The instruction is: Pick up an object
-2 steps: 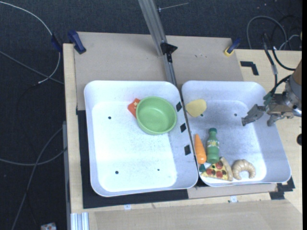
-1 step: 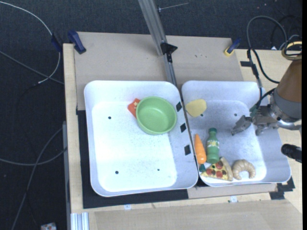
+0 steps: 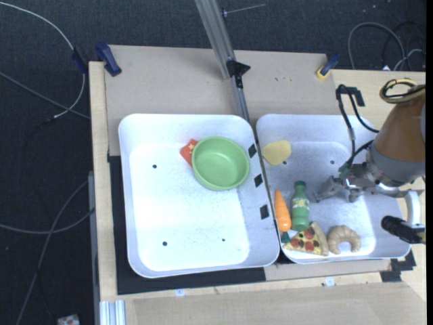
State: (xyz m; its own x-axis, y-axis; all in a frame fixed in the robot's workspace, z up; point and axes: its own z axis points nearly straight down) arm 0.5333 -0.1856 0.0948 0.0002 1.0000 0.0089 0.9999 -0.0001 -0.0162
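Approach step, nothing lifted yet.

Grouped low in the right bin (image 3: 318, 128), toward the frame's lower right: one green bottle (image 3: 300, 206), upright; one carrot (image 3: 282, 210) just left of it; one pizza slice (image 3: 308, 240) below; one croissant (image 3: 344, 237) to its right. Higher up, near the bin's upper left corner, one yellow piece (image 3: 277, 152). Gripper (image 3: 331, 189) hovering right of the bottle, low over the bin floor, tips apart and bare, nothing between them. Judged: closest candidates the bottle and the croissant; next move calls for centring over one of them, dropping, and closing squarely, since the items crowd each other. In the left bin (image 3: 145, 202), upper middle of the frame: one green bowl (image 3: 219, 162), with one red piece (image 3: 188, 151) peeking from its left edge. Two bins in all, one arm (image 3: 400, 137) entering at right.
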